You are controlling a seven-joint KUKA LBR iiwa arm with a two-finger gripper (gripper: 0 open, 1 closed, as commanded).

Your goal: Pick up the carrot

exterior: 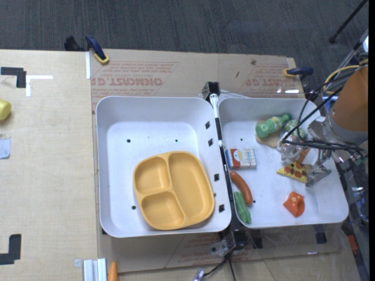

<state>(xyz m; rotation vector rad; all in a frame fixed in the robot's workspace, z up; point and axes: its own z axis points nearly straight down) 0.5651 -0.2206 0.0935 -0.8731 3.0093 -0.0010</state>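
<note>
Two shallow white bins sit side by side on the bench. The left bin holds a yellow divided plate with three compartments, lying toward the near side. In the right bin the toys are scattered. The carrot, a small orange piece, lies toward the right side of that bin, directly under the gripper, which hangs low over it with the arm reaching in from the right, its orange band showing above the wrist. The metal fingers straddle the spot where the carrot and a slice of toy pizza lie close together, but from here I cannot tell whether they are spread or closed, nor whether anything sits between them. A green bottle lies tilted at the far side of the bin, just beyond the gripper. A small carton with a red and white label rests near the dividing wall, and just nearer than it lie a red sausage and a green pepper-like piece, almost end to end along the left wall. An orange-red block sits apart toward the near right corner. A yellow object rests on the bench at the far left edge.
</note>
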